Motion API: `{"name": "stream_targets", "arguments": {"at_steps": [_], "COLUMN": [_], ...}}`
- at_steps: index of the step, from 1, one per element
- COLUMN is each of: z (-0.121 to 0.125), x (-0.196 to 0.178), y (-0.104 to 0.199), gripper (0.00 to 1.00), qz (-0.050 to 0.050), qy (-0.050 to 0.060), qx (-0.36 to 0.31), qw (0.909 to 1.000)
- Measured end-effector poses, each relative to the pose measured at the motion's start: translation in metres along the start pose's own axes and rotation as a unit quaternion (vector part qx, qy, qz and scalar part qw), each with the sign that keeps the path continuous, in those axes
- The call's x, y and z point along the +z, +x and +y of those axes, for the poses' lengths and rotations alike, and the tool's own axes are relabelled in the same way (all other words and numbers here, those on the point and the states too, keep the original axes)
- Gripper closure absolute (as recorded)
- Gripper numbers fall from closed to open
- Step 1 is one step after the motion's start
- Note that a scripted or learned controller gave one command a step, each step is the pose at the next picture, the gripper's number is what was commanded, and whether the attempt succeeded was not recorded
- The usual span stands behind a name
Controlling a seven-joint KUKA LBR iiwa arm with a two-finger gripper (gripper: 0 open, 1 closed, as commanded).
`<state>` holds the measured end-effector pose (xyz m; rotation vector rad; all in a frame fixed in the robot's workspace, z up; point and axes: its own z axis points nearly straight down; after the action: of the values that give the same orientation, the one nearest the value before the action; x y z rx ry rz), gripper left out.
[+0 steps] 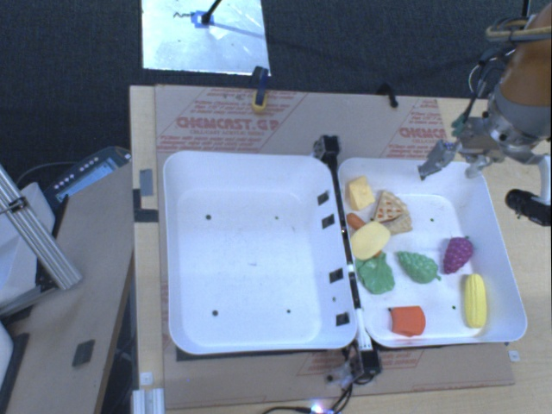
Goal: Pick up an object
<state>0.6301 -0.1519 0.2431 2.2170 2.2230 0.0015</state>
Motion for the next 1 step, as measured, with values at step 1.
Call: {"name": "stream_targets", "arguments": {"at_steps": [1], "z": [0.0010], "x": [-0.0115], "y": [0.0001], "gripper": [1.00], "qz": [0.000], "qy": [-0.002], "qx": [-0.002], "qw": [1.0000]}}
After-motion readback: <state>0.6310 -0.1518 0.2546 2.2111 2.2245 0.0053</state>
